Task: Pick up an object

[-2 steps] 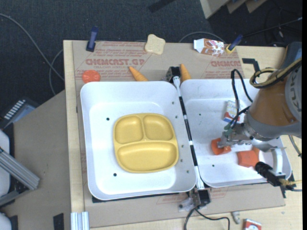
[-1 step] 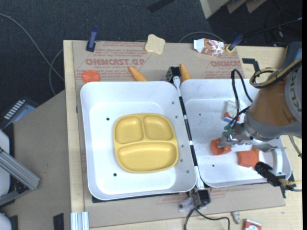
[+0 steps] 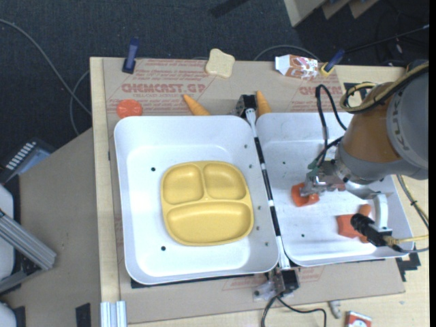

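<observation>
We see the gripper [image 3: 315, 184] lowered onto a small orange-red object [image 3: 304, 196] in the right bin [image 3: 293, 135], at three o'clock from the yellow divided plate [image 3: 206, 203]; its grip we cannot tell.

Your left bin [image 3: 136, 182] is mostly taken up by the yellow divided plate [image 3: 204, 203] sitting in the middle, so only the white margin around it is open to you. Over in the right bin [image 3: 286, 142], the far half is bare floor, easy passage. Nearer you, an orange object [image 3: 304, 195] sits right under the gripper [image 3: 317, 182], and another orange piece [image 3: 349, 226] crowds the near right corner beside the arm.
</observation>
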`<state>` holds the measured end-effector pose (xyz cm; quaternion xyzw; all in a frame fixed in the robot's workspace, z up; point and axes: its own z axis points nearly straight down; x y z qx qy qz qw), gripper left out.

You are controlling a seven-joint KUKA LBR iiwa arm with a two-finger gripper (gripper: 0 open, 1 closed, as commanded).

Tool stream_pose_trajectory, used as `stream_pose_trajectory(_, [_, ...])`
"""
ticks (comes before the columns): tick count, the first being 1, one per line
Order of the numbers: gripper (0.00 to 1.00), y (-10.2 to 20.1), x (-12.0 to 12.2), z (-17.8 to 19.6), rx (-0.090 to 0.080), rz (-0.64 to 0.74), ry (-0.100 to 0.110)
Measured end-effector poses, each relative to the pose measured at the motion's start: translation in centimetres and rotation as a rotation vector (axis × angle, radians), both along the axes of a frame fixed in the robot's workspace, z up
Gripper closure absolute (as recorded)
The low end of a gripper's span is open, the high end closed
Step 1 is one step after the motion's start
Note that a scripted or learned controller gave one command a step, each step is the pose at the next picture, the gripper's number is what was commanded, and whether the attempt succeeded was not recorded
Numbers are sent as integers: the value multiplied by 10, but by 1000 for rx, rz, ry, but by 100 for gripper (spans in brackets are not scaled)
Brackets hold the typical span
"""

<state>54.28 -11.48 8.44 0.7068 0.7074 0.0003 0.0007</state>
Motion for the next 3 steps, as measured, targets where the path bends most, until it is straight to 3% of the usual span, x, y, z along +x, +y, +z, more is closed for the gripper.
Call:
stream_pose_trajectory(1, [0,4,21,0,0,0,0])
stream_pose_trajectory(2, [100,4,21,10,-1,0,-3])
stream_pose_trajectory(3, [100,72,24,101,1,1,0])
